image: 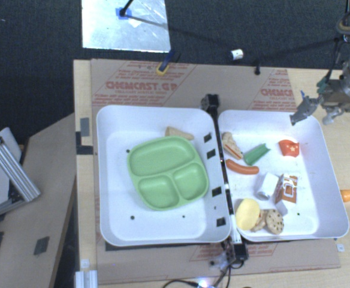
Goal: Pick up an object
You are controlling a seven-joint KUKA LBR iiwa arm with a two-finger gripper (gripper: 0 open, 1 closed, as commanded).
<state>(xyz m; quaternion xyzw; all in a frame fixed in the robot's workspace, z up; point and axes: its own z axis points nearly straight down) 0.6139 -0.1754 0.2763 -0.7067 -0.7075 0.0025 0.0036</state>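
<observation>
Presently: pincer parted and empty over right bin back rim; best descend squarely on the isolated red piece nearby, then close.

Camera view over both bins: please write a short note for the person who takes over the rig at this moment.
Gripper: above the far right corner of the right bin, holding nothing.
Right bin: red piece, green piece, sausage, cookie, yellow ball.
Left bin: green tray.
Done: nothing picked up yet.
Left: lower, grasp one object, lift.
</observation>
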